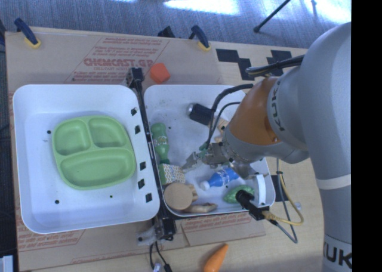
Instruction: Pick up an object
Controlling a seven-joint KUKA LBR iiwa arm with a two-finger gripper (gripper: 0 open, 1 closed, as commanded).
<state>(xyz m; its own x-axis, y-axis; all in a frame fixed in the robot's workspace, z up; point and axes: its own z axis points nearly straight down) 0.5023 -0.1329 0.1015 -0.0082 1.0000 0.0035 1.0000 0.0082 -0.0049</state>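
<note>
The arm (280,116) reaches in from the right and hangs low over the right bin (179,95), its orange band above the wrist covering the bin's far side. The left bin (24,145) carries a green divided plate (92,151), well apart from the arm. On the table (54,56) beyond the bins sits an orange block (159,73); an orange carrot-like piece (215,257) lies in front of them.

The tool (200,158) is down among the right bin's clutter, just beside a blue-and-white bottle (218,179), near a green bottle (159,139), a round wooden piece (179,195) and a small green item (234,194). Its metal tips are too small and blurred to judge; I cannot tell whether they are apart or closed, and nothing shows between them.

So the pick appears unfinished: the reach is made, while the grasp and lift are seemingly left.
</note>
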